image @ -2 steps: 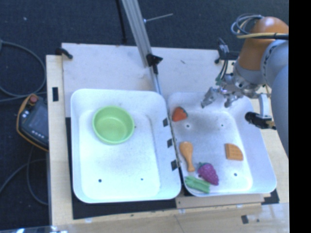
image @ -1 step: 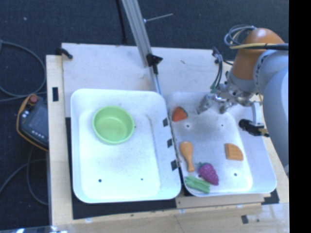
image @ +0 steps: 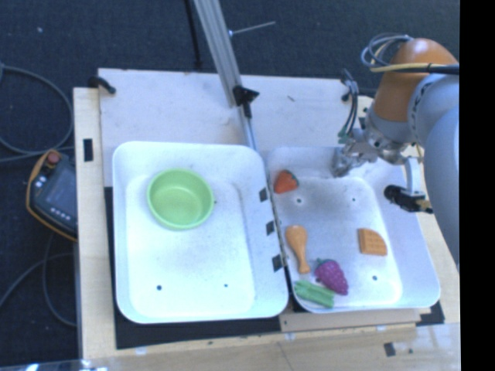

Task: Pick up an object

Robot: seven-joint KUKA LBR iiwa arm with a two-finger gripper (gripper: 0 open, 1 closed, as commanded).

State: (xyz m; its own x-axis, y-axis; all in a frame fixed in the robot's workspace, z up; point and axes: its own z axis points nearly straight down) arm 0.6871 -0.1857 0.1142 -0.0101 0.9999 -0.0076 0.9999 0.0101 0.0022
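The right bin (image: 387,284) holds a red strawberry toy (image: 285,181) at its far left corner, an orange drumstick-shaped toy (image: 298,246) by its left wall, a purple grape bunch (image: 332,276), a green pod (image: 314,293) at the near edge and an orange wedge (image: 372,242) to the right. My gripper (image: 343,165) hangs over the bin's far edge, well to the right of the strawberry, with nothing seen between its fingers. The fingertips are too small to read.
A green bowl (image: 181,198) sits in the left bin (image: 193,284). A slanted metal pole (image: 224,49) rises from the bench behind the bins. The grey arm with its orange band (image: 414,76) fills the far right.
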